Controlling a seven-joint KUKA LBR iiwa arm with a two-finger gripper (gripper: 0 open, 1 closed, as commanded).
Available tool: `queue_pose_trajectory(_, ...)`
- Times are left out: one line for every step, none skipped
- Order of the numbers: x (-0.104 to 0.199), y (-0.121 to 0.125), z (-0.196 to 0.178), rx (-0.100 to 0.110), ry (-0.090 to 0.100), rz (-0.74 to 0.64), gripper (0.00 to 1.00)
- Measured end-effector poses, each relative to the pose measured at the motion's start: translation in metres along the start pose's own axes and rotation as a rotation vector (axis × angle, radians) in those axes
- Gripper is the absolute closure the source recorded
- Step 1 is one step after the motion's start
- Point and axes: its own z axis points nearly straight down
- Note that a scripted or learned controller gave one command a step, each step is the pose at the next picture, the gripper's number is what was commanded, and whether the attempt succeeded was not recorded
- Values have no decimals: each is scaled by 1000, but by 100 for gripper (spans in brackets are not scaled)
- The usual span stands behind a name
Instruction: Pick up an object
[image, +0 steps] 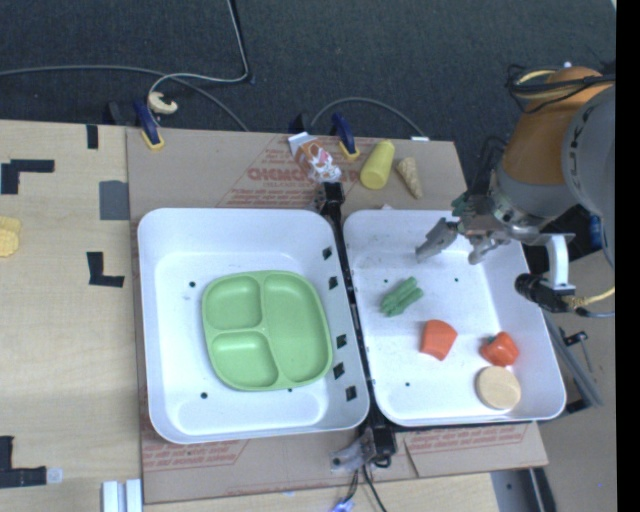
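Note:
My gripper (458, 246) hangs over the far right part of the right bin (400, 402), open, with its two grey fingers spread and nothing between them. Below it in that bin lie a green bean-like piece (401, 297), an orange block (438, 339), a small red-orange piece (501, 349) and a tan round disc (498, 388). The green piece lies down and to the left of the fingers, apart from them.
The left bin (170, 260) holds a green divided plate (266, 328). Behind the bins on the cardboard sit a yellow cylinder (377, 165), a tan cone (410, 177) and a small wrapped item (316, 158). Cables run along the back.

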Motion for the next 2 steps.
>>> queue_pose_trajectory(22, -43, 98, -3, 0, 0, 0)
queue_pose_trajectory(32, -91, 98, -6, -2, 1, 0)
